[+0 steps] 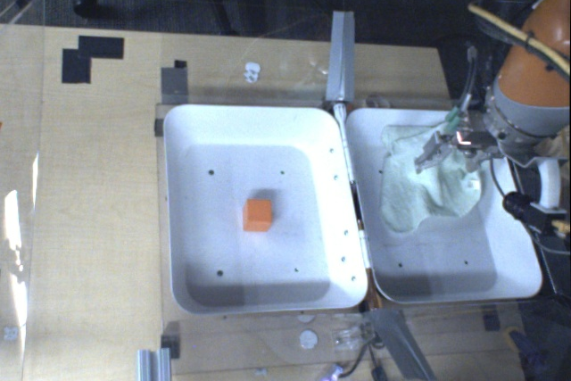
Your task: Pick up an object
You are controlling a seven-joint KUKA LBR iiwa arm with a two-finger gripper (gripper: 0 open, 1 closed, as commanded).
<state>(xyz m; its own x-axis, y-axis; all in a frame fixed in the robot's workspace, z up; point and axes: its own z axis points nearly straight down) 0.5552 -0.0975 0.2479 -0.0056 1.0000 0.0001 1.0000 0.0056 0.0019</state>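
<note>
Bench [98,192] of pale wood carried two shallow white bins side by side, with a grey divider post [340,58] standing at the far end of the seam between them. Taking the seam as the landmark, the left bin [192,281] lay on one side of it and the right bin [508,277] on the other, their inner rims touching along it.

One arm [535,67], grey with an orange band, reached over the right bin's far corner, well away from the seam. Its gripper [451,147] sat low over the cloth, the metal fingers [430,158] splayed somewhat apart and pointing toward the seam. Fingertips met the cloth's upper surface, but whether any fabric lay pinched between them could not be told, and nothing clearly hung from the hand.

One cloth [410,192], pale green-white and crumpled, lay in the right bin, in its far half, its near edge not far from the seam. It was bunched into soft folds, with a rounded lobe toward the bin's middle.

One block [258,214], a small orange cube, sat alone near the middle of the left bin, well apart from the seam and from the gripper. Its top face looked brighter than its sides, and it rested flat on the bin floor.

Two black tape patches [89,58] marked the bench beyond the left bin, far from the seam.
</note>
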